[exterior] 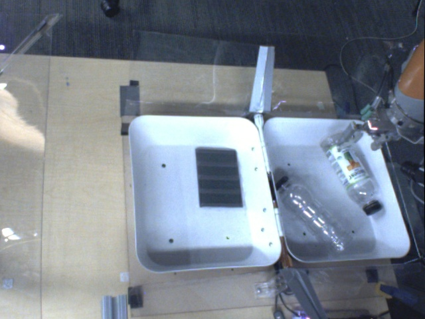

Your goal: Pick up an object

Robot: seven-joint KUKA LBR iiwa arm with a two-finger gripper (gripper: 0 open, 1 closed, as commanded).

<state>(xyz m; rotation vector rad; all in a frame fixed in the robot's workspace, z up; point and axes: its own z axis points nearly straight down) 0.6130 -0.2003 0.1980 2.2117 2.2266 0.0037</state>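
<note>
The right bin [392, 241] holds two clear plastic bottles. One bottle with a green and white label [348, 167] lies along the bin's right side, its black cap toward the front. The other, unlabelled bottle [311, 214] lies on a diagonal in the middle, its black cap near the divider. A dark ribbed rectangular block [218, 177] lies flat in the middle of the left bin [153, 198]. My gripper [372, 129] hangs over the right bin's back right corner, just beyond the labelled bottle's far end. Nothing is visibly held.
The arm with its orange band [412, 82] comes in from the upper right. A metal post [263, 78] stands behind the seam between the bins. Cables lie at the right edge, and clear sheeting covers the bench on the left.
</note>
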